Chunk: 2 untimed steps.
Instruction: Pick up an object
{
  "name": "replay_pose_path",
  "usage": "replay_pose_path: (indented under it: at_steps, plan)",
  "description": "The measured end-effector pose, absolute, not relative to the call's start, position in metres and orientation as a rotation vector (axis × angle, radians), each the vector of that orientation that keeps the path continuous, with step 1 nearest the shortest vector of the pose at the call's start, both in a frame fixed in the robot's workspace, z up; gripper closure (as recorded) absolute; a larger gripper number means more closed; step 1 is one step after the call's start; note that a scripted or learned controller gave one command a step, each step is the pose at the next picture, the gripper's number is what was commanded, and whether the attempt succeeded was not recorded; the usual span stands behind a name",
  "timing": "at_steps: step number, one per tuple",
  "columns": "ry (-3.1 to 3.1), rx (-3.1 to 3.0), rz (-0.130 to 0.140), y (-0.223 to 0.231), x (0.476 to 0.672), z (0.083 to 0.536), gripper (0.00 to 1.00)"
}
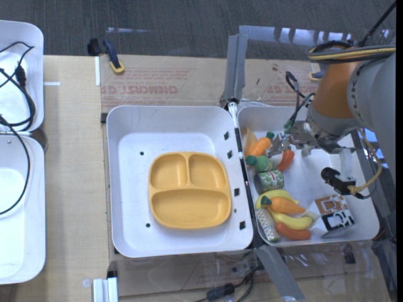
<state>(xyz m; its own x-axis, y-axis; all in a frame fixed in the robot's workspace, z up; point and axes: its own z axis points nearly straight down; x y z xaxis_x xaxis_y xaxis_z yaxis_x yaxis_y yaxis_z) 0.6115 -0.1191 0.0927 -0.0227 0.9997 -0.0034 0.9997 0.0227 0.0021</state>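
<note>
Orange toy carrot [286, 160] just beside claw [281, 142], right bin [315, 175]

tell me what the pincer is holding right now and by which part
It cannot be told. The pincer is down among the toy vegetables at the back of the right bin, beside an orange carrot, but no grip shows.

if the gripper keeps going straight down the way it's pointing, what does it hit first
Probably the red-orange carrot-like toy just under the gripper, by the orange toy in the right bin; depth is hard to judge.
</note>
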Motion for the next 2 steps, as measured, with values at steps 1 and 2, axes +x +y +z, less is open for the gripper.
replay_pose_path:
  at_steps: [1, 2]
  plan:
    - [2.246, 2.191, -0.003, -0.119, 0.612, 0.101, 1.0]
    - [2.09, 2.345, -0.003, -0.079, 0.616, 0.229, 1.0]
